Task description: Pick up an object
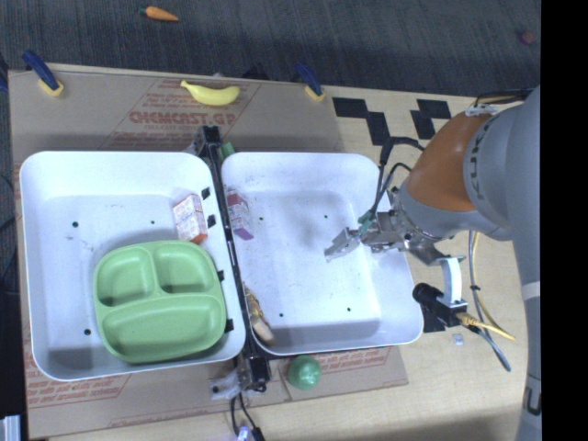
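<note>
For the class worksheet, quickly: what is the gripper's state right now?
Gripper: over the right bin; open or shut cannot be told, nothing seen between its fingers.

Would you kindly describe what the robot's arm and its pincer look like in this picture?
The arm is a thick, rounded grey body with a broad orange band above the wrist. Its pincer is a small assembly of grey metal with a touch of green near its base. Thin dark cables loop beside the wrist, and a black fitting with white and yellow leads hangs below it.
</note>
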Motion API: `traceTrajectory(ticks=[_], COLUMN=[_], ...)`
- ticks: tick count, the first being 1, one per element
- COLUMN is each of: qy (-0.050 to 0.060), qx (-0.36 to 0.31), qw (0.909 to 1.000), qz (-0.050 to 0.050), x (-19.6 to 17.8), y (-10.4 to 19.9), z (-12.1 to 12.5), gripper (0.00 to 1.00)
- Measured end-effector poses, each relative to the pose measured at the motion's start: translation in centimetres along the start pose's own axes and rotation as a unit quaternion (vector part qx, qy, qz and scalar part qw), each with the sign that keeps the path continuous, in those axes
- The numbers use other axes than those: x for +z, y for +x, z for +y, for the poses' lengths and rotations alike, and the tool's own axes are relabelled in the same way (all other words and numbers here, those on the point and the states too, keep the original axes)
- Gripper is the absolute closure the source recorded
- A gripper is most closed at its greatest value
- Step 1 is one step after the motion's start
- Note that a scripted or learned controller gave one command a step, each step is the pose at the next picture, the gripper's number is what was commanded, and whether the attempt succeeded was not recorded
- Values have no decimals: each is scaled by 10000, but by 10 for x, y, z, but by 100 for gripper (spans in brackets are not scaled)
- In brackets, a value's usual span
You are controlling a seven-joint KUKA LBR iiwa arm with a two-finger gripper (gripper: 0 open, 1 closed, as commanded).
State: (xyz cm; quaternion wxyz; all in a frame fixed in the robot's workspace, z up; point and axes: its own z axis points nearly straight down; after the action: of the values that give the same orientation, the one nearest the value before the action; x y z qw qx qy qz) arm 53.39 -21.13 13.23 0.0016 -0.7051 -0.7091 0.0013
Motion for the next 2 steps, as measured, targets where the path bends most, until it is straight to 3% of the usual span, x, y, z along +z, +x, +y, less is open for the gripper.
traceTrajectory(ticks=[1,2], qy=[1,-12], qx=[-2,0], qw=[10000,10000], qz=[5,3], x=[37,40], y=[1,1], z=[-58,7], gripper=[0,0])
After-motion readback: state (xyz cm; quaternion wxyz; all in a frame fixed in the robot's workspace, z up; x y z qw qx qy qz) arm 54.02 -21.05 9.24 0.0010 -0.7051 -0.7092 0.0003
